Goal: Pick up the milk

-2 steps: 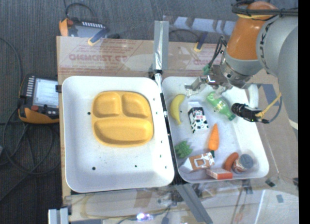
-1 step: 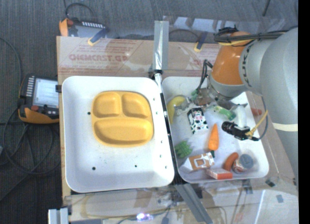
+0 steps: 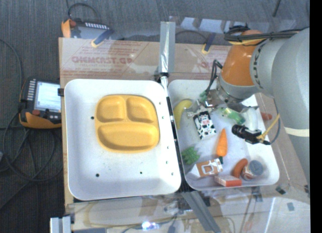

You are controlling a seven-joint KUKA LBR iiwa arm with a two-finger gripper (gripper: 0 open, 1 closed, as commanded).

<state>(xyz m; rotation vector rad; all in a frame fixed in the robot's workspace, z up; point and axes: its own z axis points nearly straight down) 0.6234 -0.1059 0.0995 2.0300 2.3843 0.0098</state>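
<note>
The milk [image 3: 205, 125] is a small white carton with black cow spots, lying in the upper middle of the right bin [image 3: 269, 176]. My gripper [image 3: 203, 108] reaches down from the orange-banded wrist [image 3: 236, 71] and sits right at the carton's far end, touching or just above it. Whether the carton is between the jaws cannot be told from this slanted view. The carton's lower part is in plain sight, resting on the bin floor.
A banana [image 3: 182, 108] lies left of the milk, a carrot [image 3: 221, 143] to its lower right, a green sprig [image 3: 190, 154] below. Small boxes [image 3: 209, 167], a red item [image 3: 240, 166] and a grey can [image 3: 255, 168] crowd the front. The left bin [image 3: 80, 176] holds a yellow divided plate [image 3: 127, 122].
</note>
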